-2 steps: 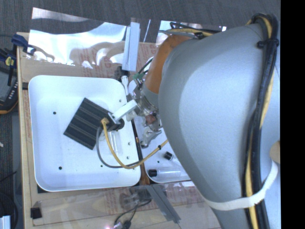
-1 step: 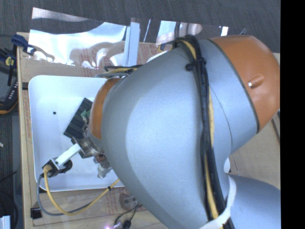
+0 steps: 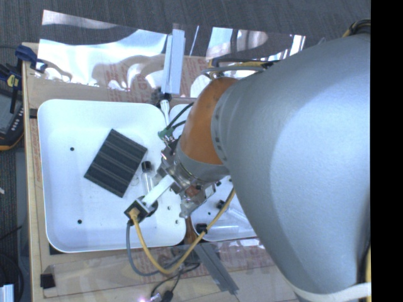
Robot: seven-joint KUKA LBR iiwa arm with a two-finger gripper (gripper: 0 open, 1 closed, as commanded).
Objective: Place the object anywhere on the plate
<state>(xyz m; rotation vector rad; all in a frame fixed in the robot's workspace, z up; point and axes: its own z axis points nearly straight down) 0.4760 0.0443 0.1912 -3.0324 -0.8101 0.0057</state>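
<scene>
A dark ribbed plate [image 3: 116, 162] lies tilted in the left white bin [image 3: 60, 225], nearer that bin's middle than its walls. The grey arm [image 3: 296, 162] reaches in from the right and covers most of the right bin [image 3: 230, 231]; its orange band [image 3: 201, 131] sits above the wrist. The hand [image 3: 170, 184] hangs at the left bin's right side, just right of the plate. Yellow and grey cables [image 3: 141, 250] loop over the near bench [image 3: 94, 272] edge.

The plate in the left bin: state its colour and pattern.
The plate is dark grey with parallel ridges running along it, seen clearly in the camera view.
</scene>
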